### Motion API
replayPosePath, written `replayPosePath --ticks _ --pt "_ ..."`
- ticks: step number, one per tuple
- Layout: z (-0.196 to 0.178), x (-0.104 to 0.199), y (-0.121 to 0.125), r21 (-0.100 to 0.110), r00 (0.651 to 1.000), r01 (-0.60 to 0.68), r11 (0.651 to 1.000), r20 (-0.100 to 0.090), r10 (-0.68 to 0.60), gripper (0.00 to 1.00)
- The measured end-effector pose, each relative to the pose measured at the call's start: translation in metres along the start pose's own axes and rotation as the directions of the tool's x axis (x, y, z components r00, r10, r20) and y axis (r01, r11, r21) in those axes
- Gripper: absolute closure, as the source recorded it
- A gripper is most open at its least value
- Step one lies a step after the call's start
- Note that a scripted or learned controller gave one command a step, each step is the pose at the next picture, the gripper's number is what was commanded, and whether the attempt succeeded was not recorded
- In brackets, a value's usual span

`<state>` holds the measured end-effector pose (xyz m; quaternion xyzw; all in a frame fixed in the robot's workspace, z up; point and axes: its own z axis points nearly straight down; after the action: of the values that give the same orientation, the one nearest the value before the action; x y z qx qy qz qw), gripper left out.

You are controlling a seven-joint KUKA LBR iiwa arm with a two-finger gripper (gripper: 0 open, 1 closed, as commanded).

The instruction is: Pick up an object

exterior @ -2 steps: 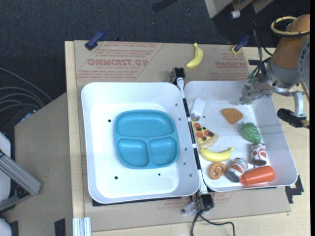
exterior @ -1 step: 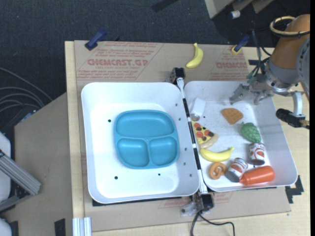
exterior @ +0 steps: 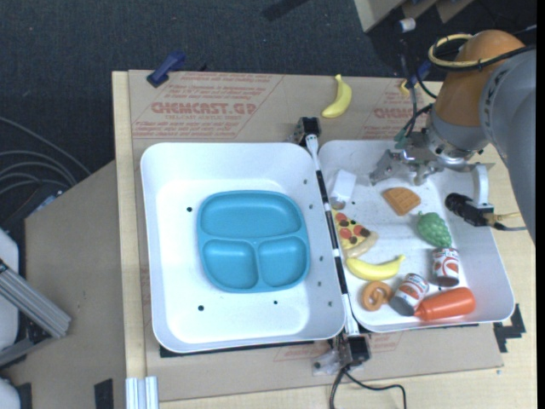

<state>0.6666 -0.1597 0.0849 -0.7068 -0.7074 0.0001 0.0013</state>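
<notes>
The jaws [exterior: 409,164] hang over the far part of the right bin [exterior: 498,262], their metal fingers spread apart with nothing between them; the tips sit just above the bin's bare white floor, beside a toast-coloured bread piece [exterior: 401,199]; whether they touch the floor cannot be told. Near the bread lies a bumpy green vegetable [exterior: 433,227]; closer to the camera are a smooth curved yellow banana [exterior: 374,267], a flat pizza slice [exterior: 352,233], a twisted brown pretzel [exterior: 374,296], two small red-and-white cans [exterior: 445,264], and a glossy orange-red carrot shape [exterior: 444,304]; a small white block [exterior: 342,182] rests by the dividing wall. The left bin [exterior: 162,228] holds a moulded blue compartment tray [exterior: 253,239]; a second banana [exterior: 338,99] lies on the cardboard-covered bench [exterior: 221,109].
</notes>
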Motion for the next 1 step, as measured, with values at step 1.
replayPosePath --ticks 1 --pt "0.0001 -0.0043 0.0000 -0.001 1.000 0.000 1.000 0.002 0.000 0.00"
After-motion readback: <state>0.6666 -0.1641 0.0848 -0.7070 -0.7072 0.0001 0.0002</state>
